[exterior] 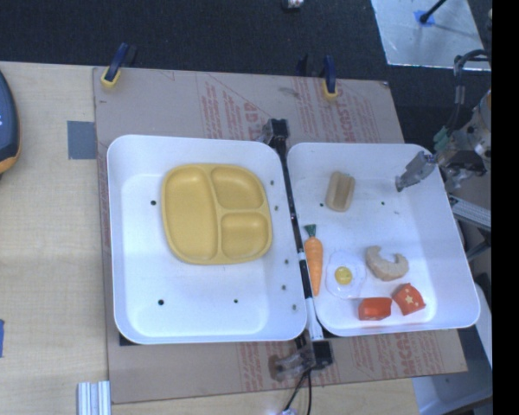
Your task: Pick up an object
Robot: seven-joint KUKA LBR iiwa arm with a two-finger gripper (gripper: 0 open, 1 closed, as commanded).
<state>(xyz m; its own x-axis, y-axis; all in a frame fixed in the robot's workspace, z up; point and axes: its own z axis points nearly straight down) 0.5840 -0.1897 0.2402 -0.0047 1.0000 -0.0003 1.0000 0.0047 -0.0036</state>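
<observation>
Carrot [313, 255] on right bin [441, 223] edge, near fried egg [343, 276] | left bin [130, 258]: yellow tray [216, 212] | pincer [413, 173] state: cannot tell

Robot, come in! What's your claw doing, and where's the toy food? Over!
Gripper at right bin's upper right edge, holding nothing. Carrot, fried egg, bread lie untouched. Nothing in the way.

1 fixed camera above the bench [43, 258], slanted down, both bins [138, 318] visible, seemingly mid-distance
</observation>
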